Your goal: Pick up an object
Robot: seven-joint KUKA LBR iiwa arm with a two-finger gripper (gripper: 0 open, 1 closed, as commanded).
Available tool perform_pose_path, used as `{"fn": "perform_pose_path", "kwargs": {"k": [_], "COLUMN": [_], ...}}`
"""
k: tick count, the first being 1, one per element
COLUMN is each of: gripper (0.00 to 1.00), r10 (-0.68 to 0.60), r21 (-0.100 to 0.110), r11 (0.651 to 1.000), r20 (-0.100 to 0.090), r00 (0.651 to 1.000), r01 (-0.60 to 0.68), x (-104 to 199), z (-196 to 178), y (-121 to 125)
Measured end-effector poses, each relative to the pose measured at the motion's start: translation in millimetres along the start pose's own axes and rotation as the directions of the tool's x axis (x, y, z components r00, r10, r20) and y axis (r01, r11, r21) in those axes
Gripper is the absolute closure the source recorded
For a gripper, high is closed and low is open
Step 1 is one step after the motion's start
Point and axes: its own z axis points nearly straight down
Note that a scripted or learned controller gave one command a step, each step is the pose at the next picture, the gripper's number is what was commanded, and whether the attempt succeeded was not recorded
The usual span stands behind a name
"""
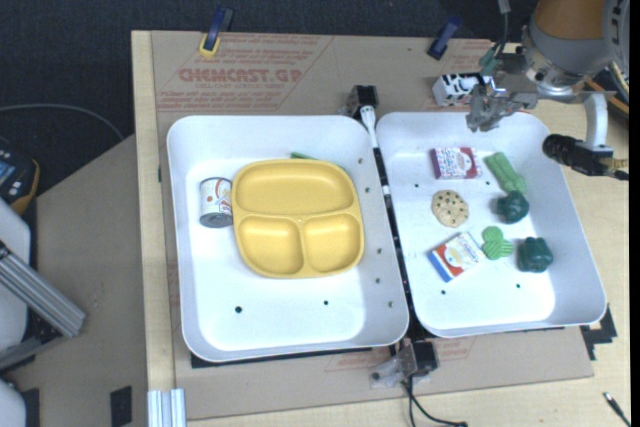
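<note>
End effector [487, 118] above the right bin's [585, 260] far rim, its open-or-closed state not discernible, nothing visibly held. Candidate objects (red-and-white packet [453, 162], cookie [450, 207], green toys [511, 189]) lie close together; a descent here risks striking the rim or nudging neighbours.
</note>
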Motion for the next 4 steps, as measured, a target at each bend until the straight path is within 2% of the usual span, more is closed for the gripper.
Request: {"fn": "perform_pose_path", "kwargs": {"k": [1,2,3,4], "gripper": [1.0,1.0,1.0,1.0], "r10": [0.001,0.0,0.006,0.006], "r21": [0.002,0.001,-0.005,-0.004], "r11": [1.0,1.0,1.0,1.0], "r20": [0.0,0.0,0.003,0.004], "r00": [1.0,1.0,1.0,1.0], "r01": [-0.001,0.0,-0.006,-0.006], "x": [45,90,76,69], "z": [0,-3,-14,-10], "y": [-18,-22,-21,-16]}}
